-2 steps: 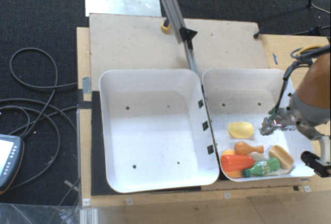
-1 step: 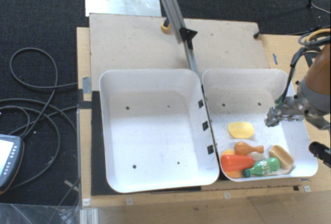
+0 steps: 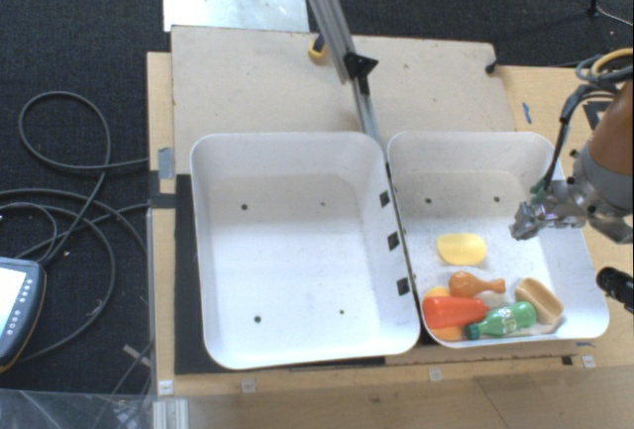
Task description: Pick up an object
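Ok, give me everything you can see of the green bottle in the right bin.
The small green toy bottle, glossy like plastic, has a white label band round its middle. It lies on its side near the front edge of the right white bin, neck pointing left. It touches the orange carrot-like piece at its neck and rests against the tan bun-shaped piece on its right.

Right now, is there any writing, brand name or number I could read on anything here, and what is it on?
No text can be read in this view.
Green bottle: it has a pale band like a label, too small and blurred to read.
Handheld screen at the left edge: lit, but nothing on it is legible.
Black squares on the bin divider: plain marks, no characters.
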{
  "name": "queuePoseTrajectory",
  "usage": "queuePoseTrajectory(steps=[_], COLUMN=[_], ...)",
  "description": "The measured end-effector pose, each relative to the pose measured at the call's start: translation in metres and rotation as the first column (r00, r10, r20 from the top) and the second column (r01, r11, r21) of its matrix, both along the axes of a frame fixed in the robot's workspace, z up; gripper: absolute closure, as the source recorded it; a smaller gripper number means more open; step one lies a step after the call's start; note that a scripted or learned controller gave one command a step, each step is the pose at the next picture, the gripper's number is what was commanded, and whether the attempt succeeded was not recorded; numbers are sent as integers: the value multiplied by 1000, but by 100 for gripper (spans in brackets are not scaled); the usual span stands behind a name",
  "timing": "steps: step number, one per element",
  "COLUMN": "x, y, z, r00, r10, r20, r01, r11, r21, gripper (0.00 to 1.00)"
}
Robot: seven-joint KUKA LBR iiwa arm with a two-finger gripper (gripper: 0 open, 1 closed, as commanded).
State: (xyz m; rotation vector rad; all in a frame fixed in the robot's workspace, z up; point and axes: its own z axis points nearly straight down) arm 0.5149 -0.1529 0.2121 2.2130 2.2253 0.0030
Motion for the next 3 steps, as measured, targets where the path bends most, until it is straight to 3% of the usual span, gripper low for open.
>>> queuePoseTrajectory(steps=[1, 3], x=[9, 17], y=[59, 171], z=[12, -2], r00=[1000, 1000], r10=[6, 6], r20=[0, -3], r01=[-6, -6], r11=[1000, 1000], r21=[3, 4], gripper=[100, 100])
